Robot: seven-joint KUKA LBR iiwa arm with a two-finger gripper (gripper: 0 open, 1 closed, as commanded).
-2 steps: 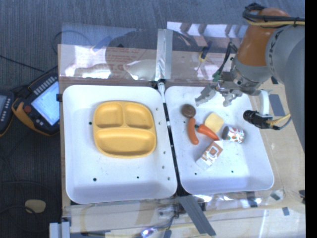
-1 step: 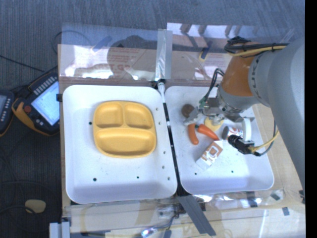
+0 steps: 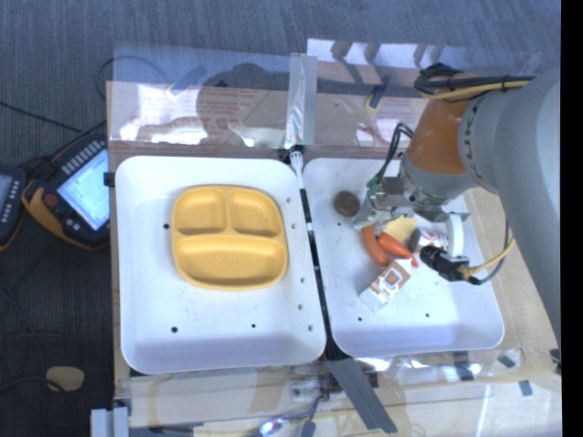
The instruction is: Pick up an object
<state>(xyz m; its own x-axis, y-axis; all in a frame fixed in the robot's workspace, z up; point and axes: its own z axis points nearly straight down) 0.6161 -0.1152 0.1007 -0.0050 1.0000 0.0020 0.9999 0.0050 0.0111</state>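
— Our gripper [image 3: 393,215] sits low in the right-hand bin [image 3: 474,321], right of the frame's centre, and we cannot tell how it stands at the tip; the wrist body hides that part.

— What are we going after, then?

— Most likely the orange carrot-shaped piece [image 3: 386,244], lying at a slant just below the gripper, close enough that we cannot say whether they touch. A small brown round thing [image 3: 346,203] rests just to its upper left, near the bin's inner wall, and a white carton with an orange patch [image 3: 386,285] lies just below it, toward the bin's middle.

— So which step do we judge this to be?

— The descent onto the object — or the moment of closing on it. Nothing looks lifted; all three items seem to lie flat on the bin floor.

— And the next move?

— We'd need a firm close across the carrot's narrow width, then a straight rise. It's slim and tapered, so it may slip or roll out, and the carton beside it could be nudged.

— The surroundings?

— The left-hand bin [image 3: 137,326] holds a yellow divided plate [image 3: 230,237] at the frame's centre-left, well apart from the work. A black cable [image 3: 474,271] loops from the wrist at the right, and a teach pendant [image 3: 77,189] lies on the floor at the far left.
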